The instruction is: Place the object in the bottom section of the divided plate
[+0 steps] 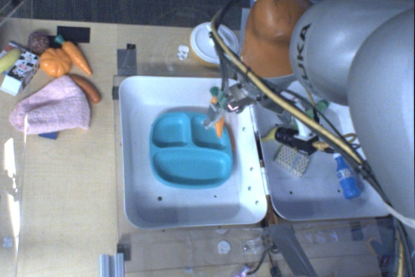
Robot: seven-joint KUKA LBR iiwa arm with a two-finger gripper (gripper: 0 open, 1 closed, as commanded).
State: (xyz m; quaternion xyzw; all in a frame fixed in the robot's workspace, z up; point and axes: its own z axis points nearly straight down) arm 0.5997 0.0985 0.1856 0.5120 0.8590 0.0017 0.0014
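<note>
The grey arm [350, 42] fills the right side, reaching over the right bin [324, 204] toward the left bin [136, 159]. In the left bin lies the blue divided plate [191, 149], its wide bottom section nearest the camera. The gripper [216, 115] hangs above the plate's upper right corner, clenched on a small orange carrot [220, 126] that points down over the plate's rim, not in the bottom section.

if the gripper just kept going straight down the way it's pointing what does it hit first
Most likely the blue divided plate, at its upper right section near the rim. The gripper points down over that corner with a small orange object at its fingertips, so that would touch first. Depth is hard to judge from above.
</note>
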